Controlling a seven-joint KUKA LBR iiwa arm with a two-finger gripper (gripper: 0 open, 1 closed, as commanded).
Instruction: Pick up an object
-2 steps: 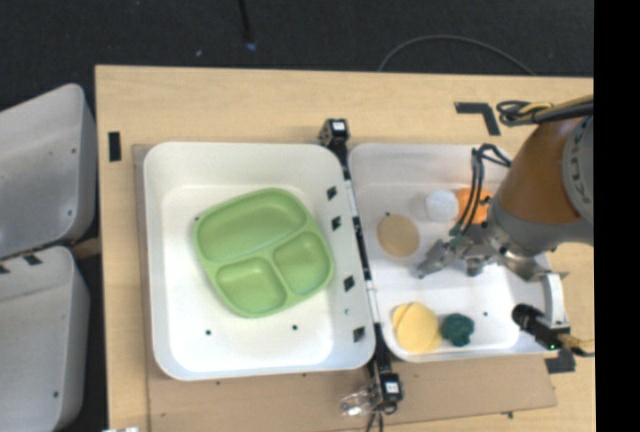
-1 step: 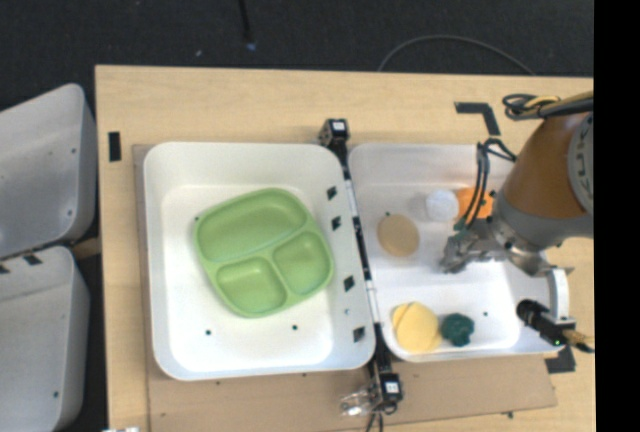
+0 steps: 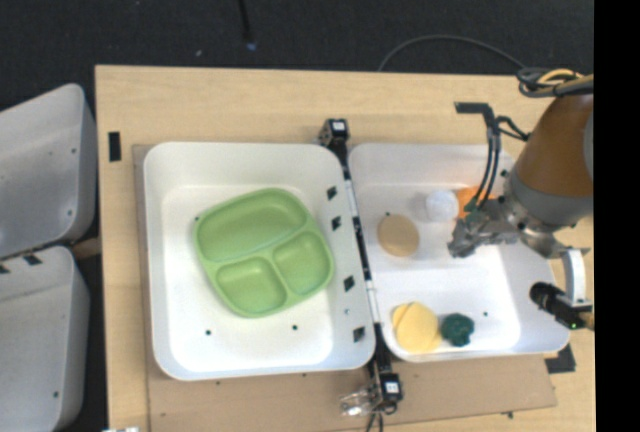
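Tan, a round disc (image 3: 398,236) is seen lying in the right bin (image 3: 500,340), just left of the claw (image 3: 463,242), whose grip cannot be told. A white ball (image 3: 439,205), a yellow piece (image 3: 415,327) and a dark green lump (image 3: 457,328) are spread around. A green divided tray (image 3: 263,250) is set in the left bin (image 3: 170,320) on the desk (image 3: 120,110). No writing can be read.

no readable text, labels, brand marks or numbers anywhere, none on the two shallow white plastic bins (image 3: 160,320), the green three-compartment plastic tray (image 3: 262,250), or the light wooden bench top (image 3: 230,100)
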